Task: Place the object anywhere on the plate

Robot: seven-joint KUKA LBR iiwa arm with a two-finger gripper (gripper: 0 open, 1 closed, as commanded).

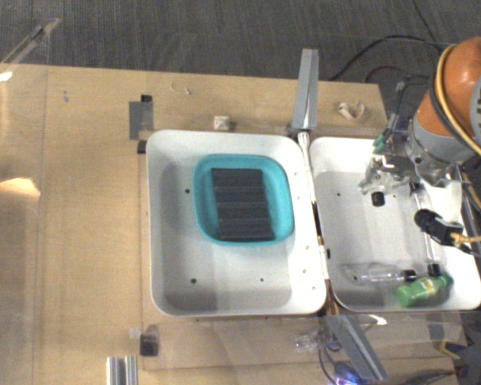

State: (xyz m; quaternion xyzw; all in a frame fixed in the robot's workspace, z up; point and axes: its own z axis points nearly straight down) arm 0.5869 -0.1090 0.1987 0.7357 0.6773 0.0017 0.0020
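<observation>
A teal square plate (242, 198) with a dark ribbed centre lies in the left bin (170, 279), toward its back. A green object (422, 290) with a small dark tip lies at the front right corner of the right bin (361, 239). A clear, glassy piece (374, 275) stretches out to its left. My gripper (382, 184) hangs over the back part of the right bin, well behind the green object and to the right of the plate. Nothing shows in its grasp.
The grey arm with its orange band (465, 79) comes in from the upper right, with black cables (437, 227) trailing over the right bin's right side. A grey divider post (306, 91) stands behind the seam between the bins.
</observation>
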